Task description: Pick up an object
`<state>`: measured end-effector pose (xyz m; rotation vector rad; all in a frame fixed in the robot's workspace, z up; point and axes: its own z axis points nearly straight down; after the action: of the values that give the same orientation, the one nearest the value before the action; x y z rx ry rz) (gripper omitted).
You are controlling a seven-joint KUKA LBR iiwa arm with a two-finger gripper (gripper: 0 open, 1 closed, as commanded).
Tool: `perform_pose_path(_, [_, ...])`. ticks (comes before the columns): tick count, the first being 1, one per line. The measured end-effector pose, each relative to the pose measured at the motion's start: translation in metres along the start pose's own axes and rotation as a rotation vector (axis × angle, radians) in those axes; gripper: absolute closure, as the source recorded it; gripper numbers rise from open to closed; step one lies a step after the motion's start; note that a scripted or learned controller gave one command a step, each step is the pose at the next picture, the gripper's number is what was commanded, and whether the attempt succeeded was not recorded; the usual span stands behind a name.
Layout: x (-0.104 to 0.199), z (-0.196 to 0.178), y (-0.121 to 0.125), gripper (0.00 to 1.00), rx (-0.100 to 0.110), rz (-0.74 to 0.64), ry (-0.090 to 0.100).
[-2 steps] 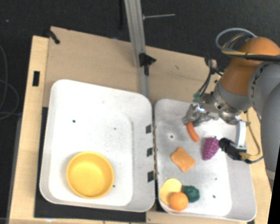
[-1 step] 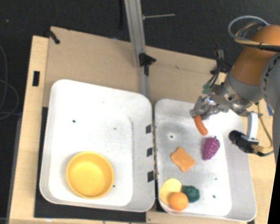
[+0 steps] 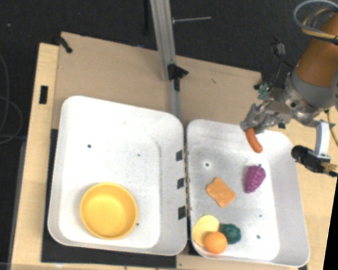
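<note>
Tool (image 3: 255, 127) looks clamped on the small orange sausage-shaped toy (image 3: 254, 141), which hangs from its tips over the far edge of the right shallow white plastic bin (image 3: 295, 203).

Risk as we see it: only the top end sits between the tips, so a swing or jolt could make it slip and drop.

Nearest below the tool: purple toy grape bunch (image 3: 253, 178), then the flat orange cracker-like piece (image 3: 220, 192). Farthest: the yellow round bowl (image 3: 109, 210) in the left white bin (image 3: 78, 141).
</note>
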<state>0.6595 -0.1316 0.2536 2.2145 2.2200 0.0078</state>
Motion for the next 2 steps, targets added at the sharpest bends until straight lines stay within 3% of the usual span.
perform_pose_path(2, [0.097, 0.013, -0.042, 1.00, 0.007, 0.001, 0.000])
